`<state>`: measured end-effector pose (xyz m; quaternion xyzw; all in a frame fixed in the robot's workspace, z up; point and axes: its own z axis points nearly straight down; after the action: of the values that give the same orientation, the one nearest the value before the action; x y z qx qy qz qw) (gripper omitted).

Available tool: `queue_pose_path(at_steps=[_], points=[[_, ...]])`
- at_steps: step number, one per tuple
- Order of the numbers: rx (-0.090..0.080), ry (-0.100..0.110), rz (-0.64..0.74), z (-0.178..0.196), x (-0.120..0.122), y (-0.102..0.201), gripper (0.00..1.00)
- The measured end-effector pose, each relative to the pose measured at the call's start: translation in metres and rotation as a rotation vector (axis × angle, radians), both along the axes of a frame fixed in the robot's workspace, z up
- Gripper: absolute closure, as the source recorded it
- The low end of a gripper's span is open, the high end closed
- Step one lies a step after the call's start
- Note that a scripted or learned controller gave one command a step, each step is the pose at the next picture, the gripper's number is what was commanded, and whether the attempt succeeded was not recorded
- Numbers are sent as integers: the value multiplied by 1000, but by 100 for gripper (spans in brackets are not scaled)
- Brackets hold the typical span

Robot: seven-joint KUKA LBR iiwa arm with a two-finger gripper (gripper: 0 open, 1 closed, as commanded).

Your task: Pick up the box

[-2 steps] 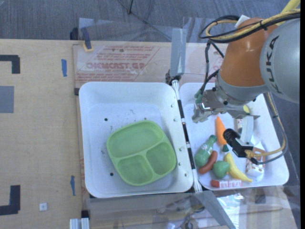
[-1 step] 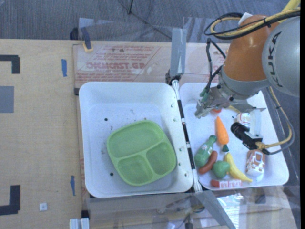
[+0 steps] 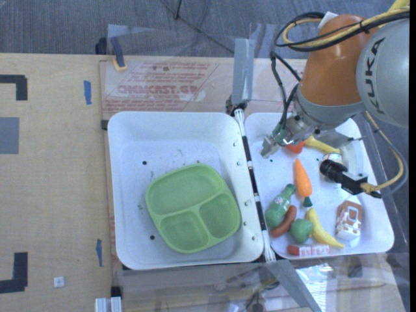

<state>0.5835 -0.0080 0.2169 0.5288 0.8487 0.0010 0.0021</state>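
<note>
Arm hovering over right bin; box not yet taken.

The gripper (image 3: 273, 143) is hanging at the upper left of the right white bin (image 3: 383, 236), jaws spread with nothing between them. The small orange-and-white carton box (image 3: 348, 221) is lying well apart, at the lower right, just beside a yellow plastic banana (image 3: 320, 229). Judgement: travelling across and descending squarely, clear of the banana, should be helping. The bins are sitting on a pale wooden bench (image 3: 52, 194), with grey carpet (image 3: 65, 12) beyond.

Glossy printed box (image 3: 348, 221), wooden bench (image 3: 52, 194)
</note>
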Motion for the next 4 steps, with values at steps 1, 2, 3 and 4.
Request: queue_pose_path(at_steps=[1, 2, 3, 4], points=[[0, 0, -123, 162, 64, 22, 100], [0, 0, -36, 220, 83, 117, 100], [0, 1, -72, 219, 80, 138, 100], [2, -1, -147, 219, 81, 214, 100]])
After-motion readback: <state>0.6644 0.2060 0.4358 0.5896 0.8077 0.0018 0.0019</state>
